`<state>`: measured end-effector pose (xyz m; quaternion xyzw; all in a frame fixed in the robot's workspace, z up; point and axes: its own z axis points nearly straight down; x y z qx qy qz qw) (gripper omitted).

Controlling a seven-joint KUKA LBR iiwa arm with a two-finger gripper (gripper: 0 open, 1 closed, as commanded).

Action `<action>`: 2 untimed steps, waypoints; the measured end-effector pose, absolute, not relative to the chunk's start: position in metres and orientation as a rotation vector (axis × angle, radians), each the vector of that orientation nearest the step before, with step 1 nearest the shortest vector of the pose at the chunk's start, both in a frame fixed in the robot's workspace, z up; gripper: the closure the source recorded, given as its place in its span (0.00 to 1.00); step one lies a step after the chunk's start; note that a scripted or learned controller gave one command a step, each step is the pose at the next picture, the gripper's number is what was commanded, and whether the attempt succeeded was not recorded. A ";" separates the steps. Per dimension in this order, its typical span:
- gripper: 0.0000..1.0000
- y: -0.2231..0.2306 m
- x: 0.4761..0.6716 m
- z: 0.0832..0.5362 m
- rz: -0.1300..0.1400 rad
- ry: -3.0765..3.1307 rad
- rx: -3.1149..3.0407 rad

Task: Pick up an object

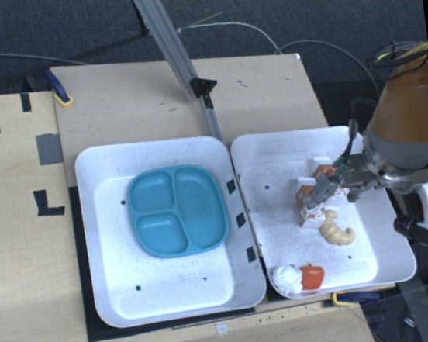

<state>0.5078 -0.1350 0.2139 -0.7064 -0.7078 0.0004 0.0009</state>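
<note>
My gripper reaches in from the right over the right bin. It hangs right above a small white and orange packet in the middle of that bin. Just below the packet lies a tan croissant-shaped piece. In the bin's near left corner sit a white crumpled object and a red tomato-like piece side by side. The arm's orange band and grey wrist cover the bin's right edge.
The left bin holds a blue divided plate. A grey metal pole runs from the top down to the gap between the bins. Bare floor lies along the right bin's upper left.
</note>
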 end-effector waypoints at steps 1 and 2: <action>0.00 -0.135 0.508 0.214 0.002 -2.222 -2.218; 0.00 -0.130 0.512 0.152 0.008 -2.218 -2.215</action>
